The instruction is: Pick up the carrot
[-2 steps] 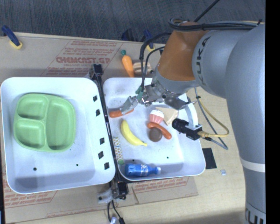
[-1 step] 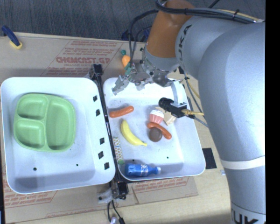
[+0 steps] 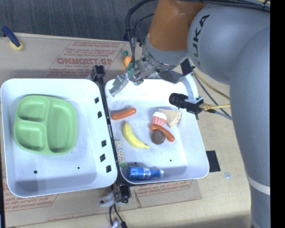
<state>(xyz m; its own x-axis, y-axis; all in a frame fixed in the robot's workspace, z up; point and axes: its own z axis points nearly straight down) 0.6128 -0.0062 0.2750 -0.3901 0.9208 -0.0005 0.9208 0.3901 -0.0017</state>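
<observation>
Carrot (image 3: 127, 60), as far as I can judge, is the small orange piece w/ a green end at upper centre of frame. It sits just past the top rim of the right bin (image 3: 199, 161), on the cardboard sheet (image 3: 52, 56) covering the desk, partly behind cables. Two other orange-red pieces lie inside the right bin, a sausage (image 3: 123, 113) at centre and a curved one (image 3: 164, 133) to its right; both look like sausages, no green on them.

Camera view: tool (image 3: 119, 84) hangs over the top left corner of the right bin, just below the carrot and close to it, not on it. Can't tell whether the tool is spread or pressed together; nothing is seen in it.

Progress: pick not done. Carrot is down, not lifted. Left to do: line up over it, close on it, raise it. Approach looks near its end, but that's my read only.

Rest of the right bin: banana (image 3: 134, 136), blue bottle (image 3: 143, 173) at the lower rim, pink cupcake (image 3: 157, 118), pale wedge (image 3: 174, 117), brown ball (image 3: 157, 137). Left bin (image 3: 9, 141) holds a green divided plate (image 3: 45, 123).

Writing: red "CHEMCAST GP" on the cardboard, upper left. "UKA" on the grey arm (image 3: 228, 42), first letter hidden, so KUKA. Bottle label too small to read.
</observation>
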